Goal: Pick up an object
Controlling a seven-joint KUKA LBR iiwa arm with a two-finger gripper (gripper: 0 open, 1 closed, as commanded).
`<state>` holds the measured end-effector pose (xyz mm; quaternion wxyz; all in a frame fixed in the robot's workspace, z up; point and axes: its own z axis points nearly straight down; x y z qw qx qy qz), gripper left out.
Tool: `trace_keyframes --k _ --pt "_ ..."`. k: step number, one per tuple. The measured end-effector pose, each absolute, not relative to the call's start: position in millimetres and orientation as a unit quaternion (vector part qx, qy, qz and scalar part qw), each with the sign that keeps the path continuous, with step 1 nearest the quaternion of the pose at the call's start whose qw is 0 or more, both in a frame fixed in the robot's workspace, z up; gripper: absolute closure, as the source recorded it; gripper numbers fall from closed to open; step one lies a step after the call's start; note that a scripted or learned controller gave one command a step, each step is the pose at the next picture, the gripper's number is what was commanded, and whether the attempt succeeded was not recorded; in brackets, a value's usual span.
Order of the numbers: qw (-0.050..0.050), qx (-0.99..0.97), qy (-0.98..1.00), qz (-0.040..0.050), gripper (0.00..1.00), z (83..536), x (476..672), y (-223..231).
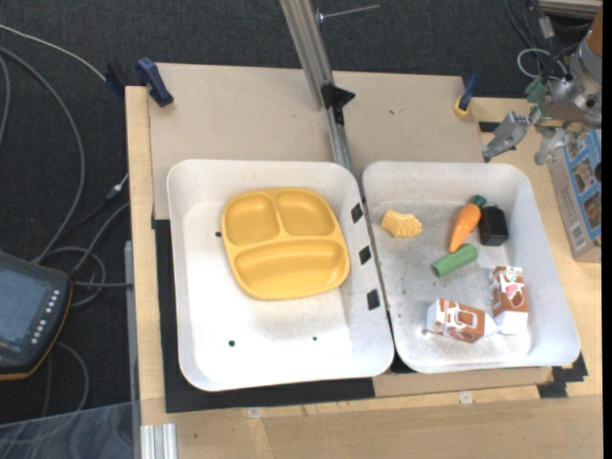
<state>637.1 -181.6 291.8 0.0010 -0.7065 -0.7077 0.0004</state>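
Note:
The right bin (541, 256) holds several small items. An orange toy carrot (465, 225) lies beside a black block (493, 226), with a green cylinder (453, 261) just below them. A pale yellow piece (402, 224) sits near the bin's left wall. Two brown-and-white cartons (457, 321) (510, 297) lie at the front right. My gripper (524, 144) hangs above the bench beyond the bin's far right corner, open, with nothing between its fingers (500, 140).
The left bin (196, 285) holds a yellow divided plate (284, 241). A metal post (308, 27) slants up from between the bins. A blue box (581, 199) stands at the right bench edge. Clamps (153, 79) (466, 97) sit on the far edge.

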Motion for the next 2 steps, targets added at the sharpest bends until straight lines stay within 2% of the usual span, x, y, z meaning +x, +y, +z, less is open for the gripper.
trace_keyframes --k 1,2 --pt "0.001 -0.706 -0.708 0.0007 0.00 292 637.0 -182" --pt "0.004 -0.707 -0.707 0.0021 0.00 229 638.4 -181"
